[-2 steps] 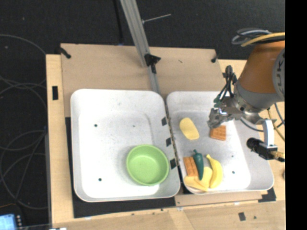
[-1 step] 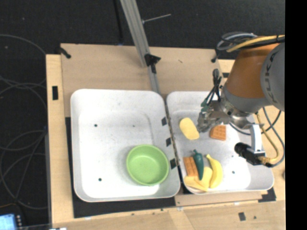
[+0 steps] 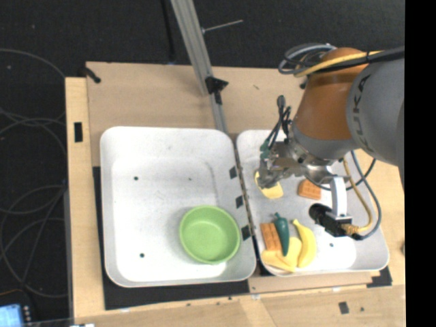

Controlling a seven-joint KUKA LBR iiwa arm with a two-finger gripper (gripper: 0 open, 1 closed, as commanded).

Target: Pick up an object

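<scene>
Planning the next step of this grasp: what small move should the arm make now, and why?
Probably lower straight down: the gripper hangs right over the pale yellow piece in the right bin, and nothing is visibly between its fingers yet.

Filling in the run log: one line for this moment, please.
arm: over right bin | tool: low, at yellow piece | grasp: not confirmed | green bowl: left bin

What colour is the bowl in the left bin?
Light green; the bowl shows plainly in the camera view, at the near right of the left bin.
</scene>
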